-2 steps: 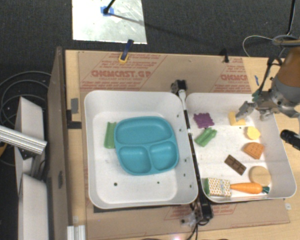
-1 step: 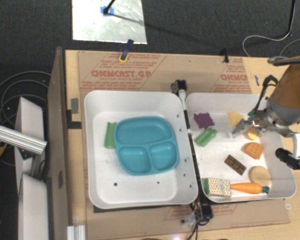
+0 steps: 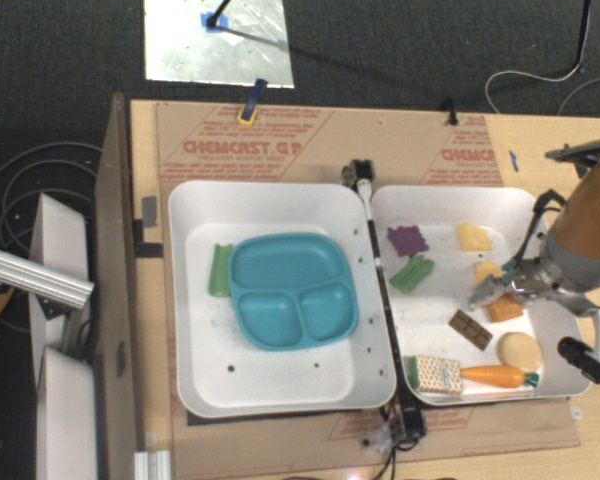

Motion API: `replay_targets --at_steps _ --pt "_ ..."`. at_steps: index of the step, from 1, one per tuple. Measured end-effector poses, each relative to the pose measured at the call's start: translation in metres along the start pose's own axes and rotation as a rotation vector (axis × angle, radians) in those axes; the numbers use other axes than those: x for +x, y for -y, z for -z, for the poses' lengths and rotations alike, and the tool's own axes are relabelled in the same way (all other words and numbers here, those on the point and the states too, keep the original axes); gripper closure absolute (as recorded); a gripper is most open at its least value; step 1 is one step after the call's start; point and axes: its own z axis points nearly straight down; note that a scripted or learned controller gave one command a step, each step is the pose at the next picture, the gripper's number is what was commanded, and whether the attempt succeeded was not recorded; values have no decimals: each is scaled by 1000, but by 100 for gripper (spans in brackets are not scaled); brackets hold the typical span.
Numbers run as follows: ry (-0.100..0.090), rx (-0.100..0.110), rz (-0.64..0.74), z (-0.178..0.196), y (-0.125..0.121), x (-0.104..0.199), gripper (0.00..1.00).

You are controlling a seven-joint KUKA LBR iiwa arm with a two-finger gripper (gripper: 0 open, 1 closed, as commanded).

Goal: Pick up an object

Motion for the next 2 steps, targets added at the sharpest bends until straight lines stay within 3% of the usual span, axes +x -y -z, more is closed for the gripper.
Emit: replay_targets --at_steps 1,2 --pt "3 -8 3 11 -4 0 100" --pt "-3 -12 19 57 -41 128 100"
